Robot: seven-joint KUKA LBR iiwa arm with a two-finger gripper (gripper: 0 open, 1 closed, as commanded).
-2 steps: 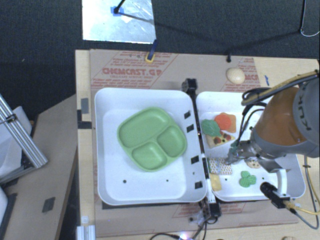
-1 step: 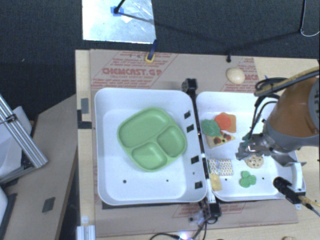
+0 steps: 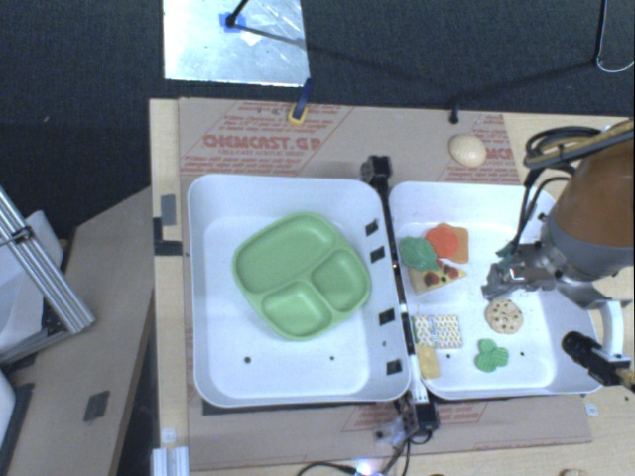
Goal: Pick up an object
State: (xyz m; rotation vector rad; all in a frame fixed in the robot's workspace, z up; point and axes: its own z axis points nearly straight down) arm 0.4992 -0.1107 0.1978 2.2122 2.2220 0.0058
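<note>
The right bin point(image 3: 556, 370) holds several toy foods: a pizza slice point(image 3: 438, 276) with a green leafy piece point(image 3: 418, 253) on it, an orange piece point(image 3: 448, 239), a round cookie point(image 3: 504, 316), a pale checked cracker point(image 3: 438, 330), a small green piece point(image 3: 490, 356) and a yellow piece point(image 3: 428, 362). My gripper point(image 3: 502, 282) reaches in from the right and hangs just above the cookie's far side, right of the pizza slice. I see nothing held in it.
A green divided plate point(image 3: 302, 275) lies in the left bin point(image 3: 223, 365). A black divider point(image 3: 390, 266) runs between the bins. A beige egg-shaped object point(image 3: 467, 149) rests on the bench behind the right bin. Cables point(image 3: 556, 147) loop at the right.
</note>
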